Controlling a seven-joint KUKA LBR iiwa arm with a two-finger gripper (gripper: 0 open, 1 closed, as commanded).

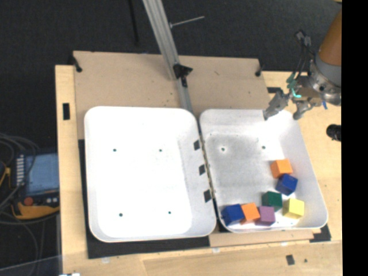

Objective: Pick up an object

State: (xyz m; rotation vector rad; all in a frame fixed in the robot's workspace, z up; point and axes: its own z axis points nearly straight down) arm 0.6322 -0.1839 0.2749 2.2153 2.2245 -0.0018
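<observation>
Nearest to us, along the front wall of the right bin [310,171], we see a row of small blocks: a blue cube [233,213], an orange cube [250,211] touching it, and a purple cube [267,215] just beside that. Behind the purple one sits a green cube [272,199], and to its right a yellow cube [294,207]. Further back along the bin's right side we find a second blue cube [287,183], turned so a corner points toward us, with a second orange cube [282,167] just behind it.

All seven blocks gather in the front right corner of this bin. As near-cubes they show us no long axis. Most sit roughly square to the bin wall, though slightly skewed from one another.

We see the left bin [92,154] beside it, its white floor marked by four small dark dots. Three dark clips sit where the two bins meet.

We find the gripper [284,106] over the back right corner of the right bin, well apart from the blocks. Its fingers are spread wide, with nothing between them. Above it the arm [329,56] shows its orange band.
</observation>
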